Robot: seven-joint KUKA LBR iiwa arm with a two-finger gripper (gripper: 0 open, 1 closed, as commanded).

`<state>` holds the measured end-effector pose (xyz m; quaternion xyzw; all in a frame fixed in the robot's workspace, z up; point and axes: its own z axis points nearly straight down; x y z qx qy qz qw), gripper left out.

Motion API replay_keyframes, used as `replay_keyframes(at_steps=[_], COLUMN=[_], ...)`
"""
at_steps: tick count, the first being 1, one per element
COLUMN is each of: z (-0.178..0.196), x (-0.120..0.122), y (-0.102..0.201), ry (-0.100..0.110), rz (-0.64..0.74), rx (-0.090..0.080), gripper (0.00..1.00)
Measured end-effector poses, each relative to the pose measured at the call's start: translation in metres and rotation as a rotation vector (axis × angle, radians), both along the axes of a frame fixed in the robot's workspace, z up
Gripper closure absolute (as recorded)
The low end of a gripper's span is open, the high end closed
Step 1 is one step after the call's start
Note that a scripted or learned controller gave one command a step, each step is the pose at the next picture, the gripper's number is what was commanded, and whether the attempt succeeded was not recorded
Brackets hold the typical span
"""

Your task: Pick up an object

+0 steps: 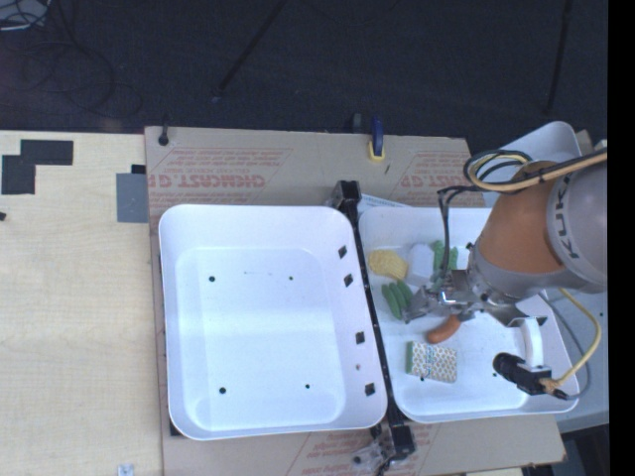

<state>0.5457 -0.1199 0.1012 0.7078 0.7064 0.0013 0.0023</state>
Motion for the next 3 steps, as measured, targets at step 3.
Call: replay_keyframes(at_steps=[3], z=[0.035], x=[-0.074], y=[-0.099], ry=[0.010], rz=[-0.007], rx=[0.001], gripper=[1.00])
